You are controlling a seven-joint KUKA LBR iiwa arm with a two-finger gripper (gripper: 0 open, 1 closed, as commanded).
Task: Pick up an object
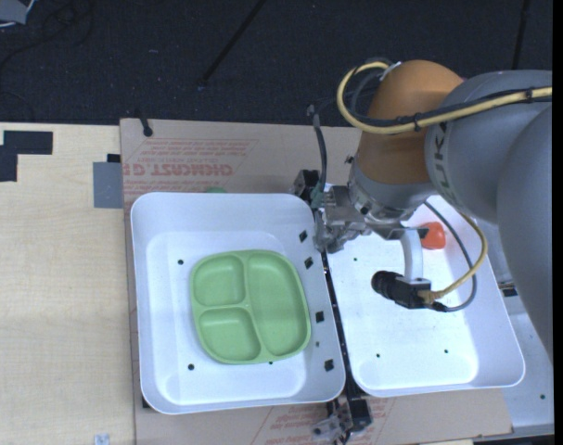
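white bins (160,248) lie below; our gripper's (341,230) state we cannot tell, and it may miss the orange object (433,237) beside it.

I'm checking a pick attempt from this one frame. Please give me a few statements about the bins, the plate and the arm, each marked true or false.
1. The green plate lies in the left bin. True.
2. The plate has three compartments. True.
3. The plate is stacked on an orange object. False: the orange object lies apart, in the right bin, partly behind the arm.
4. The arm hangs over the left bin. False: it is over the right bin, its wrist near the wall between the bins.
5. The band above the wrist is blue. False: it is orange.
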